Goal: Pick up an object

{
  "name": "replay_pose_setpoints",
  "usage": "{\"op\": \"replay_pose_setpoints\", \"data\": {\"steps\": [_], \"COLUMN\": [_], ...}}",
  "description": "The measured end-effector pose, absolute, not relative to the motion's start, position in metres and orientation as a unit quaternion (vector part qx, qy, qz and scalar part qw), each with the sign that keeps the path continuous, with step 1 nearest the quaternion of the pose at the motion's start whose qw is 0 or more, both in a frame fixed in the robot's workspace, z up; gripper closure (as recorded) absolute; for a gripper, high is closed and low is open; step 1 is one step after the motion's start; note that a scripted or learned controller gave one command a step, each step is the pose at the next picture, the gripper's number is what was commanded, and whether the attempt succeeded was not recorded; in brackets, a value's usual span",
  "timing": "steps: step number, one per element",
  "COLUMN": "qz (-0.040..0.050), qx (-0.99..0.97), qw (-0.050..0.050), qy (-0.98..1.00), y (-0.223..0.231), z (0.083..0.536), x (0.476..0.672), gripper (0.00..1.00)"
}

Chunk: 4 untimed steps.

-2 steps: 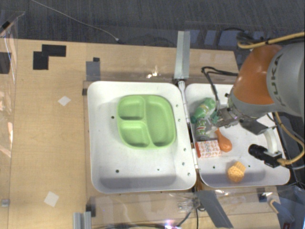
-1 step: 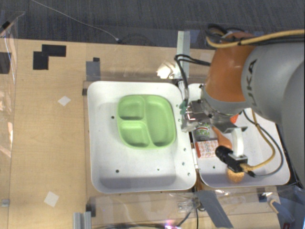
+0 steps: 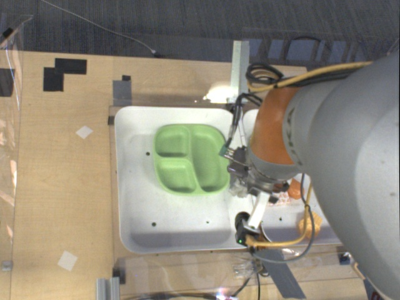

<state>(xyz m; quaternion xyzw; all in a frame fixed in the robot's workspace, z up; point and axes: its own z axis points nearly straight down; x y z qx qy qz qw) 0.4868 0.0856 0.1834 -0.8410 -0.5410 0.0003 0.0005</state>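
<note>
One glossy green three-compartment tray [image 3: 190, 159] rests in smooth white bin [image 3: 134, 224].

Robot lab — taped bench [image 3: 62, 186], bins [image 3: 134, 230]

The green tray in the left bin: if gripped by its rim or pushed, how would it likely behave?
The green tray looks like molded plastic, so probably stiff and light. It lies flat on the bin floor, so a push would likely slide it. Its thin rim may slip.

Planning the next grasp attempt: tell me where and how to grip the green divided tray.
Probably pinch the raised outer rim of the green divided tray, coming down from above over its left edge. It lies flat in the left bin, too wide to span, and that side is farthest from the arm.
</note>
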Motion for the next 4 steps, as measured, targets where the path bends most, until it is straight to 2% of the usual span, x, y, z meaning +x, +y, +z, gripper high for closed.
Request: {"op": "replay_pose_setpoints", "data": {"steps": [2,4], "qz": [-0.0003,-0.0003], "qx": [-0.973,-0.995], "qw": [0.000,0.001], "qy": [-0.230,-0.102], "y": [0.055,0.114], "z": [0.190,0.210], "x": [0.487,0.487], "gripper": [1.00,1.00]}}
